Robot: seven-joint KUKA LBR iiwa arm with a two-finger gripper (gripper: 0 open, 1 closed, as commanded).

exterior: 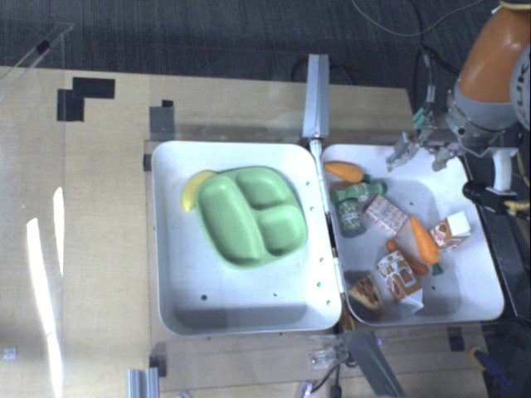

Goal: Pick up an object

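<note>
Carrots [424, 240], cartons and a green bottle [358, 193] — smooth plastic toys heaped in the right bin [485, 305]
Left bin [170, 222] holds a glossy green divided tray [250, 214] over a yellow banana [196, 191]; gripper [423, 152] hangs at the right bin's back rim — jaws spread wide, holding nothing; labels unreadable

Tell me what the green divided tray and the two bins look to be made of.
Green divided tray: probably moulded plastic, matte, with soft rounded compartment edges and uniform colour. Left bin and right bin: white, smooth, faintly glossy; likely plastic or coated metal, the view leaves that open.
</note>
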